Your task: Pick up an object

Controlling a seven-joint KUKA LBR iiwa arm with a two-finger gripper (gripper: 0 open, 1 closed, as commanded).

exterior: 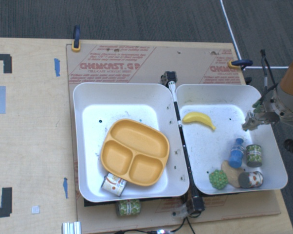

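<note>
Pincer (256, 119), its opening impossible to tell, should probably drop straight onto the bottle (237, 153) just below it.

Right bin (232, 112): the middle and lower-left floor lay open. A banana (199, 120) blocked the upper left. A blue bottle (237, 153), two cans (254, 155), a green ball (218, 179) and a tan piece (230, 170) crowded the lower right, touching or nearly so. Left bin (118, 94): a yellow divided tray (135, 151) covered most of the floor, with a small can (113, 184) wedged at its lower-left edge; the upper strip stood free.
</note>
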